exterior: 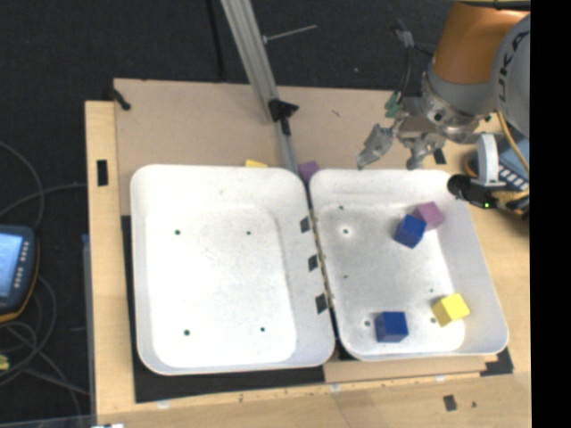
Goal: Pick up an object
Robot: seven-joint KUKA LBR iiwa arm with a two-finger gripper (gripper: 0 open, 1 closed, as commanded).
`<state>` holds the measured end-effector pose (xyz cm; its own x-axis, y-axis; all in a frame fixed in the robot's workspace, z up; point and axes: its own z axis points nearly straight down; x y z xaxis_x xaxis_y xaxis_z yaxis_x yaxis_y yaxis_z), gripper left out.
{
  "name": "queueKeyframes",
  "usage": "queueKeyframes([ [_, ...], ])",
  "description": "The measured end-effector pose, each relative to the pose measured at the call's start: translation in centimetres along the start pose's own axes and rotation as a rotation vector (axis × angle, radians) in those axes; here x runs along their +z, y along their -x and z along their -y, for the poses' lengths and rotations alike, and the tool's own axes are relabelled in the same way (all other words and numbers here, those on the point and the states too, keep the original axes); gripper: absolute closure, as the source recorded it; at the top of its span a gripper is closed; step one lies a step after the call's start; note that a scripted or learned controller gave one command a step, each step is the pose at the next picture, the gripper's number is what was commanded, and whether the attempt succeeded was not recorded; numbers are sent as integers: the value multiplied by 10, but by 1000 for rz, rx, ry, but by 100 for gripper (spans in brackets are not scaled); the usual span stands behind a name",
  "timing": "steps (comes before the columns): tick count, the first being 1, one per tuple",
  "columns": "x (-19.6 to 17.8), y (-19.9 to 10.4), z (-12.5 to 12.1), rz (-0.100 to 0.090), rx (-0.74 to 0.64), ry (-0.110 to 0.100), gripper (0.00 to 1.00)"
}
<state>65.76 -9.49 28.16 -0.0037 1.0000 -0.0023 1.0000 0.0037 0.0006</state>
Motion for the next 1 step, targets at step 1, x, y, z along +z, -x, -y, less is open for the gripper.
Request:
queueKeyframes([
  [1, 67, 50, 27, 0, 9, -7, 0],
])
